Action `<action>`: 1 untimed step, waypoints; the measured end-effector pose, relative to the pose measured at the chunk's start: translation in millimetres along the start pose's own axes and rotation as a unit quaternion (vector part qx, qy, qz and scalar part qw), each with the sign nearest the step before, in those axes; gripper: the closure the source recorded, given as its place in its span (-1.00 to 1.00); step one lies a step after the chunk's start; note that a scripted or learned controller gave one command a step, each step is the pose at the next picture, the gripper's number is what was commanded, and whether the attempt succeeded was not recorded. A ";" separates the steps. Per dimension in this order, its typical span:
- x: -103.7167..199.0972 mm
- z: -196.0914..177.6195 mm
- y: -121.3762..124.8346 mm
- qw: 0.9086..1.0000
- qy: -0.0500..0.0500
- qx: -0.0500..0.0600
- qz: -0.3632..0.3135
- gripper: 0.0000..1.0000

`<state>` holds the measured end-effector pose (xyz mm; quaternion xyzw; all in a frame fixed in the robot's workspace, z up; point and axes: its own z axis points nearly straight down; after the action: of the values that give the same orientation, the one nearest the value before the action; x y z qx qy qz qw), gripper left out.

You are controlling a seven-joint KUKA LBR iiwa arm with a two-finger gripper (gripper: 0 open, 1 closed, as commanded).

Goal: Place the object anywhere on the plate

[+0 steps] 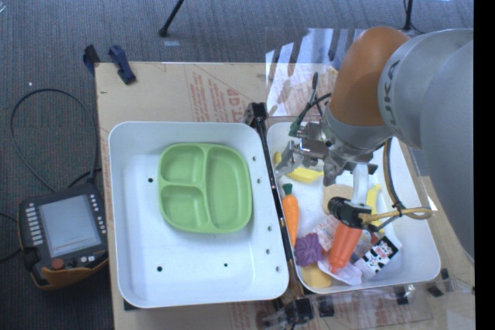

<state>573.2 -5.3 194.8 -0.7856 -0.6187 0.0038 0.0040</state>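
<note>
Camera view put my gripper (298,158) in the right-side bin (425,259), opening unclear, mid-pick; I next needed a grasp, then the plate (205,185).

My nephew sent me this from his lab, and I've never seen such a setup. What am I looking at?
This is a single photo from a camera fixed above a bench, looking down at a slant. The big grey shape with the orange band on the right is a robot arm. The tool it grasps with hangs over the right white bin. That bin holds toy food: a carrot, purple grapes, a yellow piece right by the tool, and a small carton. The left white bin holds a green three-compartment plate. The job is to put an object on that plate. Whether the tool grips anything cannot be told from this angle.
</note>
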 end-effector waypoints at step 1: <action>0.0 0.0 0.0 1.000 0.000 0.000 0.000 -1.00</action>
<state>573.2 -5.3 194.8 -0.7856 -0.6187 0.0038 0.0040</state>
